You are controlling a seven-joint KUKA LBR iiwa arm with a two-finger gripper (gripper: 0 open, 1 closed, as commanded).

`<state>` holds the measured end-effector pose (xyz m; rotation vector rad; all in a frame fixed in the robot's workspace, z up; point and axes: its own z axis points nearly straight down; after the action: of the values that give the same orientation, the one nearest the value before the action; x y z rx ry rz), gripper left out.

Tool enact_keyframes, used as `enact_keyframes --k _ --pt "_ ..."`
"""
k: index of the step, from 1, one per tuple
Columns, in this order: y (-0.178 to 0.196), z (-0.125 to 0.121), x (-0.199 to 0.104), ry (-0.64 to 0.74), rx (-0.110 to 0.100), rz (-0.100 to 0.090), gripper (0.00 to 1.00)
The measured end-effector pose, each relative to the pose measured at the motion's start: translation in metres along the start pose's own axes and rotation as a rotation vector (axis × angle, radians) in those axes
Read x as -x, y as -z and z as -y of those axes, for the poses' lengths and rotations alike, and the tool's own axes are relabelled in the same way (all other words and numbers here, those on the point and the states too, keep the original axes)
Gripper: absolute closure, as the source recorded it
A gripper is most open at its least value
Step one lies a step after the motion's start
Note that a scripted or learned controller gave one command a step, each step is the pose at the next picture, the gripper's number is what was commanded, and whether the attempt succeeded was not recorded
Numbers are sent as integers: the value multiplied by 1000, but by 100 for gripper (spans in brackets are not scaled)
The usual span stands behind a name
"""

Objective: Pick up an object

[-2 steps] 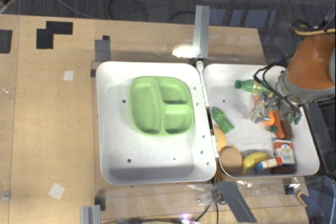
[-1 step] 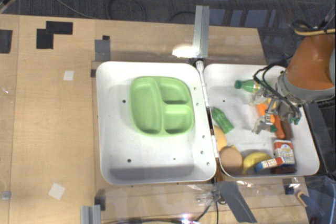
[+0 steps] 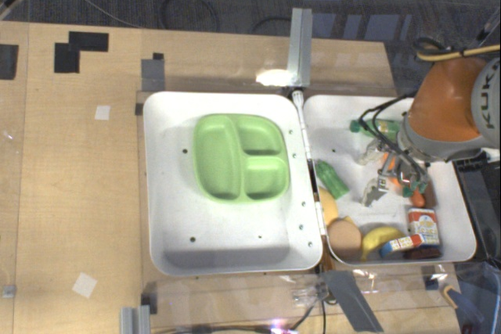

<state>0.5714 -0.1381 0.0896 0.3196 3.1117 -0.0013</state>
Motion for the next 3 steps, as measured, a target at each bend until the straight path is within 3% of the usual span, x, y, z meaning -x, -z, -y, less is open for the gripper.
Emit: enact_keyframes --k 1,2,3 --pt "1 35 -38 -149 1 2 0" --pt "-1 22 29 -64 0 -2 0" --pt "13 21 32 -58 1 9 100"
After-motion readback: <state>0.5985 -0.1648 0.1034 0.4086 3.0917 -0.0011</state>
